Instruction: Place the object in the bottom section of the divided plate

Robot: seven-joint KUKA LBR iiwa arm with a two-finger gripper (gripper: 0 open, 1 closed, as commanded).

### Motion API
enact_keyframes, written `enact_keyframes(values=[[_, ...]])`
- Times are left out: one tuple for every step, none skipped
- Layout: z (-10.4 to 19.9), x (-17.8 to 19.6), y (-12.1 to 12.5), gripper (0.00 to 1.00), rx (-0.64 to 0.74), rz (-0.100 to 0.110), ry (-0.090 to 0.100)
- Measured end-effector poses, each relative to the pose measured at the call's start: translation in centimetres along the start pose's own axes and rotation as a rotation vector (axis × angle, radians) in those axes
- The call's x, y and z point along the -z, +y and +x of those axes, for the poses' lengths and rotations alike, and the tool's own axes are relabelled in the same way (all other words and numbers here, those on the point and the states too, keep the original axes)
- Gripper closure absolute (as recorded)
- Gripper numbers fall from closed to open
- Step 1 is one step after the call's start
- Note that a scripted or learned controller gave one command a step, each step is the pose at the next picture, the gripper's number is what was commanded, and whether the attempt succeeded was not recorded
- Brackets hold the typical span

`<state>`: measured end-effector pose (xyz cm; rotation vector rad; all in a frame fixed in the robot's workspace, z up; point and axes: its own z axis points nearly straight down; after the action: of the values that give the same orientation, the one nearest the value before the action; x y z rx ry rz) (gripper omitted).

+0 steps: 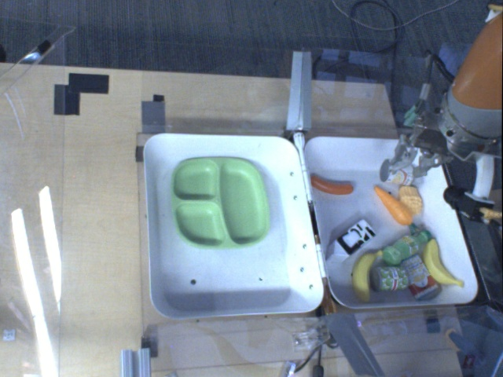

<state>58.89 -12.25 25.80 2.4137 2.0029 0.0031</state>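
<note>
The claw (405,167) hovers near the right bin's (346,293) far right corner, above a bread-like piece (410,201) and a carrot (391,205); whether it is open or closed I cannot tell. A sausage (332,185) lies by that bin's left wall. The green divided plate (221,201) sits in the left bin (228,297).

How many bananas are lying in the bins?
2, both in the right bin. One banana lies near its front edge, left of the green bottles; the other banana lies to their right. Another could be hidden under that pile.
</note>
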Motion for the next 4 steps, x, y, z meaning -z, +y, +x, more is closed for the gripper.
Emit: enact_keyframes(values=[[-2.8, 4.2, -3.3, 1.00, -0.047, -0.002, 0.001], [6.2, 1.2, -2.3, 1.00, 0.015, 0.001, 0.003], [3.0, -2.5, 0.3, 1.00, 0.216, 0.000, 0.002], [8.9, -5.5, 0.9, 1.00, 0.215, 0.001, 0.003]])
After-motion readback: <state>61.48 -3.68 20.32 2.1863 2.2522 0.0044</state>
